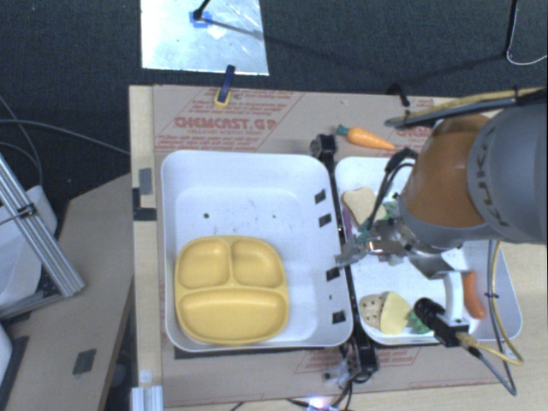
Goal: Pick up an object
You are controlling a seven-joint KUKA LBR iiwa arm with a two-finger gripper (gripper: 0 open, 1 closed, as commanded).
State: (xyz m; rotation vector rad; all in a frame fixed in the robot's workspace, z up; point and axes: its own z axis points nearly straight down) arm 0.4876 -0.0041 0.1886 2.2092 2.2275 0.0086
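Note:
My gripper (370, 248) hangs low over the left side of the right bin (510, 315), close to the wall shared with the left bin. A tan bread-like slice (360, 202) lies just beyond it. Nearer the front edge sit a speckled cookie (371, 308) and a pale yellow wedge (394, 312), with something green (419, 320) beside them. An orange-red sausage shape (468, 294) lies to the right, partly behind the arm (462, 178). The grey and orange wrist hides much of the bin floor.
The left bin (248, 187) holds a yellow divided plate (231, 289) at its front. A carrot (371, 138) lies on the bench behind the right bin. A black cable fitting (437, 322) and cables trail by the right bin's front edge.

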